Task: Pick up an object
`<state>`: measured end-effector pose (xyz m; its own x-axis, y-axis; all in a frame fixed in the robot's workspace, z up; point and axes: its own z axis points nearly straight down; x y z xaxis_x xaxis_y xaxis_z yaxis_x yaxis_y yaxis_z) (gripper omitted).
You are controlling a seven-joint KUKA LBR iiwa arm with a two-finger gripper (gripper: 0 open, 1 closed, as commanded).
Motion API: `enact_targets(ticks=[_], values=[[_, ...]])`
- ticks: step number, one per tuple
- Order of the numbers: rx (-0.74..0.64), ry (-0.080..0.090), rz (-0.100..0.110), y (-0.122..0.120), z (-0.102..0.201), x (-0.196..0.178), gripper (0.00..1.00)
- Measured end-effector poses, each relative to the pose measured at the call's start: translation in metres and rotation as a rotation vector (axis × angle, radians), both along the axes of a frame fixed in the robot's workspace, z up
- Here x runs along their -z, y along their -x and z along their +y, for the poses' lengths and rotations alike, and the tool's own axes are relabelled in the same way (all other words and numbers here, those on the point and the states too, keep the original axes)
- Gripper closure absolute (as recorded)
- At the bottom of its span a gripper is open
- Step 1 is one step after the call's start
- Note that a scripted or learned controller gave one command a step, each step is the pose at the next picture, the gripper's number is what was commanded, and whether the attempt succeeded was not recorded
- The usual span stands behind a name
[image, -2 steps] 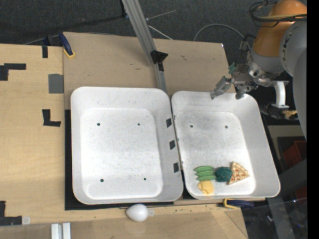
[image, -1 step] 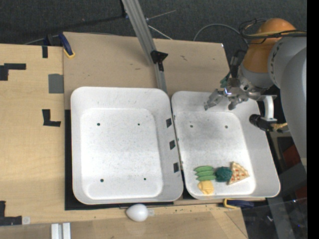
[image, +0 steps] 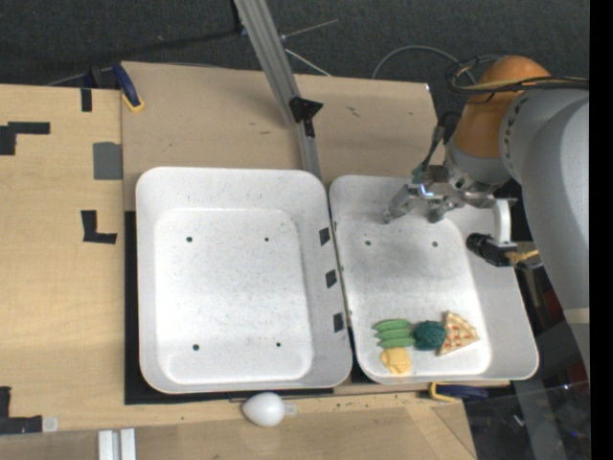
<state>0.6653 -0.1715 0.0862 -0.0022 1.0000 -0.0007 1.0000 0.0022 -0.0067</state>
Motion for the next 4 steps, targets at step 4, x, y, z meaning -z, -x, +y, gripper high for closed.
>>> enact_targets(ticks=[4], values=[[0.000,0.000,-0.010,-0.013,-0.008,-0.152,1.00]])
